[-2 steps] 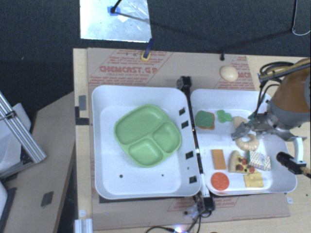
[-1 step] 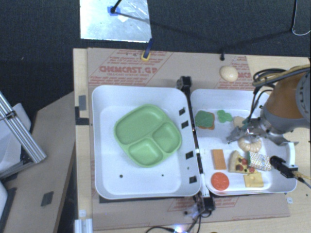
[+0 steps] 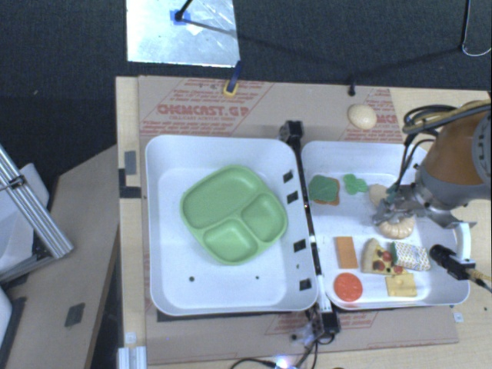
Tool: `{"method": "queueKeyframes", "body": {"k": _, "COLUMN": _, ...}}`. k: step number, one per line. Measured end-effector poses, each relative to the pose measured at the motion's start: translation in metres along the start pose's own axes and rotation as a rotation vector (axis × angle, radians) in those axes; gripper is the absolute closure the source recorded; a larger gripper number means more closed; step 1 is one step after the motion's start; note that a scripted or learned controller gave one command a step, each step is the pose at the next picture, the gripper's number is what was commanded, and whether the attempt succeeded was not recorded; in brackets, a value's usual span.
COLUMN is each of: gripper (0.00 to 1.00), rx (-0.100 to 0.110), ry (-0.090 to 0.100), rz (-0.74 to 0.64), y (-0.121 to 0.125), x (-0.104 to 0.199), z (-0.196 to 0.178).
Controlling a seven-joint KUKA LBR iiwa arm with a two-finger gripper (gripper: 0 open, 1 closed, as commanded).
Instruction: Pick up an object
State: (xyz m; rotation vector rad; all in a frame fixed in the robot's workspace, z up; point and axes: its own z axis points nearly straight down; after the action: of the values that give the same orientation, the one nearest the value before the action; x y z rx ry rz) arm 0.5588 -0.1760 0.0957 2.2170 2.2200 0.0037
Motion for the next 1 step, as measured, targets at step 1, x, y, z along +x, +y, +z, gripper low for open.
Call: {"method": "queueKeyframes", "body": {"k": 1, "gripper": 1.0, "rx": -0.001, "ry": -0.001, "rz": 0.002, "y": 0.0022, "x": -0.0092, "z": -0.0477}}
